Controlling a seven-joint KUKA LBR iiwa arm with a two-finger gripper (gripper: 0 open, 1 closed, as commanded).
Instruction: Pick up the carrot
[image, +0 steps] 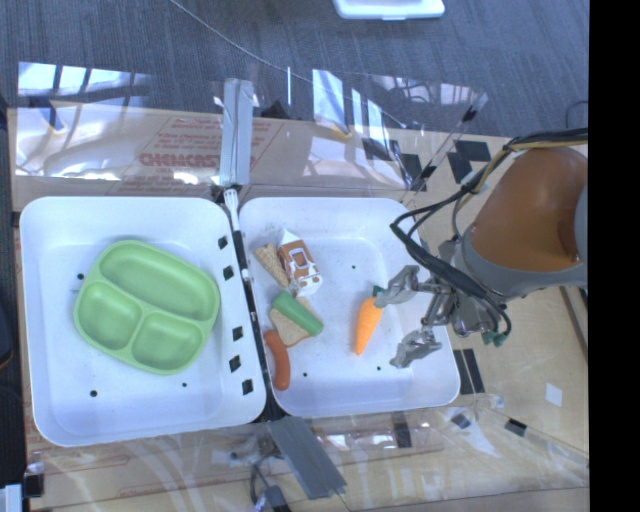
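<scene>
The orange carrot (367, 324) with its green top lies in the right bin (340, 400), right of the bin's middle and pointing toward the front. My gripper (396, 325) is low over the right side of that bin, just right of the carrot. Its two fingers are spread apart, one finger (402, 285) near the carrot's green top and the other lower down toward the front. Nothing sits between them, and the carrot rests on the bin floor just outside the fingertips.
On the right bin's left side lie a cracker (268, 262), a small carton (299, 266), a green piece (300, 311) on a toast slice (289, 331), and a sausage (279, 360). A green divided plate (147, 306) sits in the left bin (40, 400).
</scene>
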